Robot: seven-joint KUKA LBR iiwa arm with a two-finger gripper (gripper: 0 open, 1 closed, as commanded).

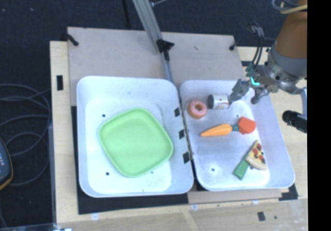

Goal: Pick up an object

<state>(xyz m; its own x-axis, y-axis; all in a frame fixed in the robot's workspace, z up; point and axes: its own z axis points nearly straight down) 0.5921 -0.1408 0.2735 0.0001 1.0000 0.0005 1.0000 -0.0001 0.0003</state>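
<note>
The right bin (276, 165) holds a pink donut (197, 109), a small silver can lying on its side (219, 102), an orange carrot (217, 130), a red-orange block (247, 125), a pizza slice (256, 155) and a green block (240, 169). My gripper (247, 93) hangs over the bin's upper right part, just right of the can and above the red-orange block. Its two fingers are spread apart with nothing between them.
The left bin (88, 90) holds a light green square plate (135, 142). A metal pole (146, 10) slants up from the divider between the bins. Cables lie off the bench at far left.
</note>
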